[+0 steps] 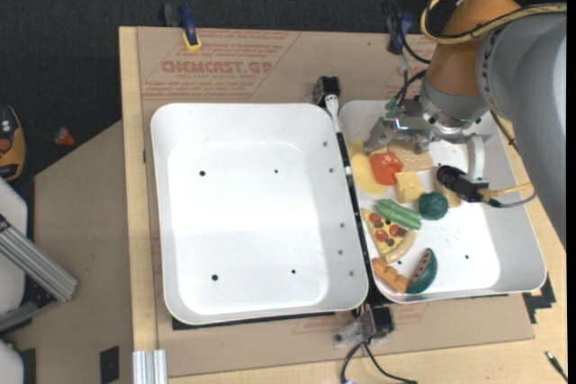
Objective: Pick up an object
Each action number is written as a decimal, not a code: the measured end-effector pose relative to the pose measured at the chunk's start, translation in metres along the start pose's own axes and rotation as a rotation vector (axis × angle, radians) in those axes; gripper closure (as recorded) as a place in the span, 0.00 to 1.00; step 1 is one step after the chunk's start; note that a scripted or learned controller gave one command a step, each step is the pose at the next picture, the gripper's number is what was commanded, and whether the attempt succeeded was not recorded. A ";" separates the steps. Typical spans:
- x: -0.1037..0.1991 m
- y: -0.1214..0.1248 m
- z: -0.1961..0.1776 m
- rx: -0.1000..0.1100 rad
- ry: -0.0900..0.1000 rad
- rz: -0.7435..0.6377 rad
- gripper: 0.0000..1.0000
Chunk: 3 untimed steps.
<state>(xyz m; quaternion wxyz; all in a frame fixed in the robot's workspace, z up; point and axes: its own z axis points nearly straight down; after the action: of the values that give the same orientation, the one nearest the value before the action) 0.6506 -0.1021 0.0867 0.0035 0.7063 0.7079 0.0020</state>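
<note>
Overhead, a bench with two shallow white bins and one arm reaching in from the right.

Arm: the grey arm [531,76] with its orange band [472,22] bends down over the far end of the right bin [504,261].

Gripper: the gripper [396,132] hangs low over the right bin's far left corner, just above the pile of toy food; whether its fingers are released or clenched cannot be told from this angle, and nothing can be seen between them.

Objects to pick: all lie in the right bin, crowded along its left side.

Far cluster: a red piece [387,166] sits just below the gripper, with a pale yellow piece [363,173] touching it on the left and a yellow cheese-like block [409,185] just beside it on the right.

Middle: a dark teal round piece [433,205] rests near the block; a green pod-shaped piece [398,214] lies beside it.

Near end: a pizza slice [391,236] lies below the green piece, then an orange piece [391,274] and a dark green curved slice [422,270] against the near wall.

Left bin: the left bin [247,211] stands just beside the right one, their rims touching.

Bench: a brown board [216,58] printed with red lettering bears both bins, with a blue-and-yellow clamp [189,27] at its far edge.
</note>
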 end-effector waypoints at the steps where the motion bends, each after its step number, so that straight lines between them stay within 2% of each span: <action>1: -0.001 0.000 -0.012 -0.003 -0.003 0.001 1.00; 2: -0.001 -0.001 -0.012 -0.002 -0.003 0.001 0.00; 3: -0.001 0.000 -0.023 -0.005 -0.003 0.001 1.00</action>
<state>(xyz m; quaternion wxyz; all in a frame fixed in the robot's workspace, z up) 0.6505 -0.1031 0.1092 0.0065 0.7065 0.7077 0.0027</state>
